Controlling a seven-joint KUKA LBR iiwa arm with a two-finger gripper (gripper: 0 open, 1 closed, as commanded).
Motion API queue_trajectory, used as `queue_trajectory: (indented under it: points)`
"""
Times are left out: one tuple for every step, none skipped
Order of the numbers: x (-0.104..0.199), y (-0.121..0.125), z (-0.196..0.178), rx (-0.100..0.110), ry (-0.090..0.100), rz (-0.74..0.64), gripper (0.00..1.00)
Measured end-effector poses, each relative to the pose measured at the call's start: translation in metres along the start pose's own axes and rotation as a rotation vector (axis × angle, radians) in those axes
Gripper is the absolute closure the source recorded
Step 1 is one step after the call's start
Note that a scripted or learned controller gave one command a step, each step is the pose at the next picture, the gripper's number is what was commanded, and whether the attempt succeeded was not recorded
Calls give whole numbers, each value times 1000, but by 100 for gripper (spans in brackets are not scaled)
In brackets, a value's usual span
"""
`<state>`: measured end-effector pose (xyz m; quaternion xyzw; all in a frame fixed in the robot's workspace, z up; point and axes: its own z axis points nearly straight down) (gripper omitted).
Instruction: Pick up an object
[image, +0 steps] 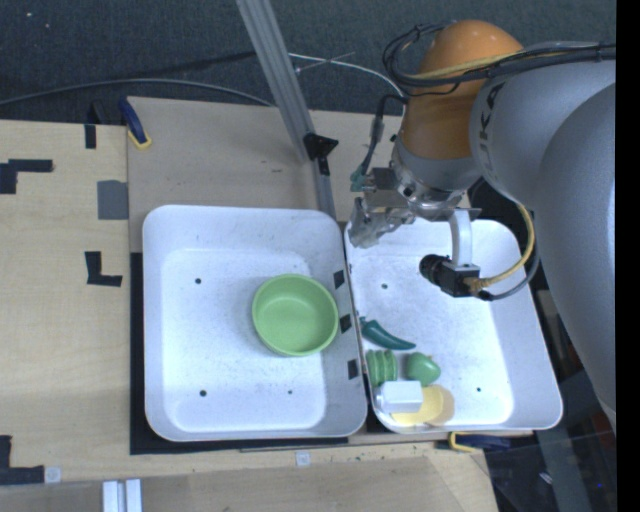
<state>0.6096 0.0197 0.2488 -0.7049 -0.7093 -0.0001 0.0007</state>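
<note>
Two white bins are set side by side on the wooden bench (60, 330), the left bin (170, 300) and the right bin (500, 350) touching at their inner edges. Black tape marks (98, 270) and a grey patch (112, 198) are stuck along the bench's left side. A blue clamp (133, 122) is clipped near the back left corner, and a slanted metal pole (285, 90) is fixed at the back edge.

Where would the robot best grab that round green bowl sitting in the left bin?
Probably by the rim of the round green bowl, coming straight down from above. It sits upright and open, alone in the left white bin, so one finger could slip inside the wall and one outside.
</note>
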Motion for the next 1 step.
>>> queue_trajectory:
  points:
    - [50,30,17,0,-1,0,100]
